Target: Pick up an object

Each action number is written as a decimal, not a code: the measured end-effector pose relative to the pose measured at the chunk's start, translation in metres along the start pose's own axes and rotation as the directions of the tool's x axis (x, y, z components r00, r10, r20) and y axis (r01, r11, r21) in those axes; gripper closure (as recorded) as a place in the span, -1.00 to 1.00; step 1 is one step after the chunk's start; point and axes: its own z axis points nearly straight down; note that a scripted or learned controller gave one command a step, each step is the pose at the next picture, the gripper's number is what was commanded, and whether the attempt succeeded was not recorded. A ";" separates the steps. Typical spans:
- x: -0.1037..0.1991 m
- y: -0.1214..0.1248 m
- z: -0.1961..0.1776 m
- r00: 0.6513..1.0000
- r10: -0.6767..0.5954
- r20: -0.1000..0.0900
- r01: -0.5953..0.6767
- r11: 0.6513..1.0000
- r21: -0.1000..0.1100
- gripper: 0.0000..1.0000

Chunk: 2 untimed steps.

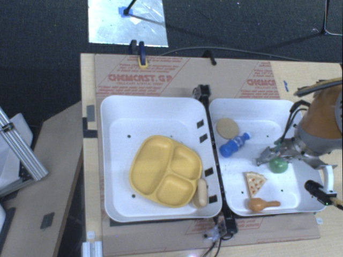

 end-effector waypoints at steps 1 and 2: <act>-0.001 0.002 -0.013 1.000 0.000 0.002 0.000 1.000 -0.006 1.00; -0.012 0.003 -0.066 1.000 0.002 0.003 -0.002 1.000 -0.006 1.00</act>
